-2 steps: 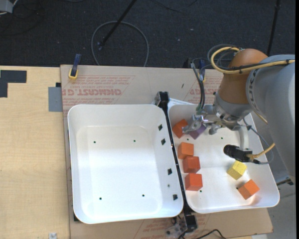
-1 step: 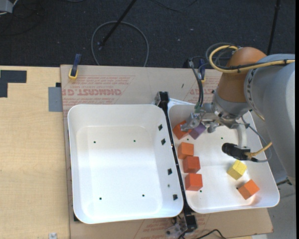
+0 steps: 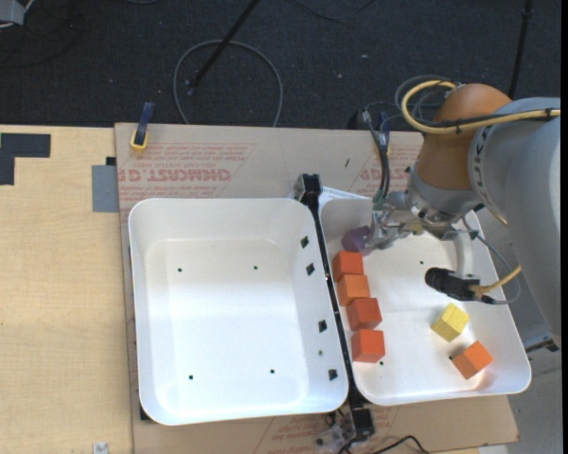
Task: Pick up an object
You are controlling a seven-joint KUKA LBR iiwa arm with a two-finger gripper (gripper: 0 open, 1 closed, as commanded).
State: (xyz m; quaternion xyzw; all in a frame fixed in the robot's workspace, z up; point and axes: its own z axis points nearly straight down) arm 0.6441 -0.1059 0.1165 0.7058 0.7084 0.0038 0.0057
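The pincer [image 3: 377,232] hangs low over the shallow white plastic bin on the right [image 3: 412,348], near its back left corner. I cannot tell how far open it is, or if it has hold of anything. Just beside it lies a small dull purple lump [image 3: 353,240]. I cannot tell if the two touch. In front of the lump, a row of four orange-red square blocks [image 3: 363,311] runs along the bin's left wall. A little yellow cube [image 3: 449,323] and a little orange cube [image 3: 470,359] sit near each other by the front right corner. The other shallow white plastic bin [image 3: 227,320] sits just beside it, on the left.
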